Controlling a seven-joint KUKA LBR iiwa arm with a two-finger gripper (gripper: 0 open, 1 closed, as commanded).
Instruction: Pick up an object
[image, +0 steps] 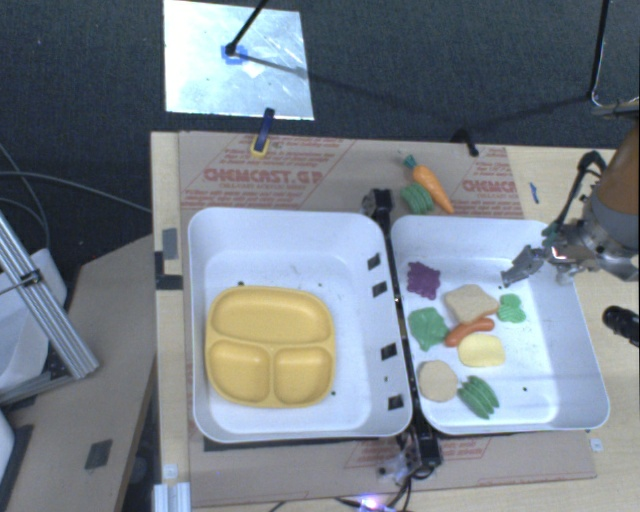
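Tool (527, 264): hangs above the right bin (575, 345) at about two o'clock from the bin's middle, fingers pointing toward nine o'clock; whether it is released or clenched I cannot tell, and nothing shows between its fingers.
Arm (615, 210): grey with an orange band, reaching in from three o'clock.
Nearest pieces: small green piece (512, 308) at about six o'clock from the tool, just below it; tan bread slice (470, 302) at about eight o'clock, near.
Toy food cluster: orange sausage (469, 331) touching the bread's lower edge; yellow piece (482, 351) just under it; green leaf (427, 327) at nine o'clock of the sausage; purple piece (424, 279) at twelve o'clock of the leaf; round tan disc (437, 380) and green ridged piece (479, 396) toward six o'clock.
Left bin (290, 235): holds a yellow divided plate (270, 343), well apart from the tool.
Worktop (320, 165): toy carrot (433, 184) and a green piece (418, 199) lie outside the bins at twelve o'clock.
Step in hand: by my reading, the approach; no object is yet lifted.
Next move: likely a descent onto the small green piece or the bread slice, with the fingers straddling one piece alone, since the cluster is crowded.
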